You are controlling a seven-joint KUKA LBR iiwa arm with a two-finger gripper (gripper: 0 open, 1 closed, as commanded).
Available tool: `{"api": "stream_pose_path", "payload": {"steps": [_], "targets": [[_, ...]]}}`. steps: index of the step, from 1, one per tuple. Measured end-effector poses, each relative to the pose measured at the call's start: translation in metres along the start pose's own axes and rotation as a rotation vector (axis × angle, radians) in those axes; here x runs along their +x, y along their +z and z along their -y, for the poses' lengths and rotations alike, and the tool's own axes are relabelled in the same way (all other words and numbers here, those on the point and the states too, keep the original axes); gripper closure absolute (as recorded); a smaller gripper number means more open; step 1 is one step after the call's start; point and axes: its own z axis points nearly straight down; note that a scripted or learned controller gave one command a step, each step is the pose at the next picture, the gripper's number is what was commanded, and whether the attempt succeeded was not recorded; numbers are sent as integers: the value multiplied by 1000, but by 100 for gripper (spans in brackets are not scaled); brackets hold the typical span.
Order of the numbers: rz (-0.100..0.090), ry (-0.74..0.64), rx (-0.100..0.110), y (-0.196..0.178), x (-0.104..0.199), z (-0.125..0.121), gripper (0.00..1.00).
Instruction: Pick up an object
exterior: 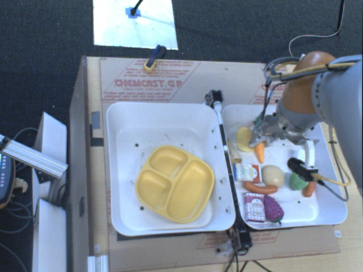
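Observation:
My gripper [262,136] is low over the back left part of the right bin [329,208]. Directly below its tip lies a small orange carrot [260,152], pointing down toward the front. A pale yellow fruit [244,139] rests just left of the gripper, close to the bin's left wall. The grey wrist hides whatever sits under the gripper body.
The right bin also has a small carton [250,171], a beige potato [273,175], a sausage [261,188], a red box [255,207], purple grapes [274,209], a green item [298,182] and an orange piece [308,189]. A yellow divided plate [174,183] lies in the left bin [127,129].

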Motion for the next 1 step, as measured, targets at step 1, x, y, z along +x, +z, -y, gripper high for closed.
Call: {"api": "stream_pose_path", "payload": {"steps": [1], "targets": [[2, -2, -9, -100, 68, 29, 100]]}}
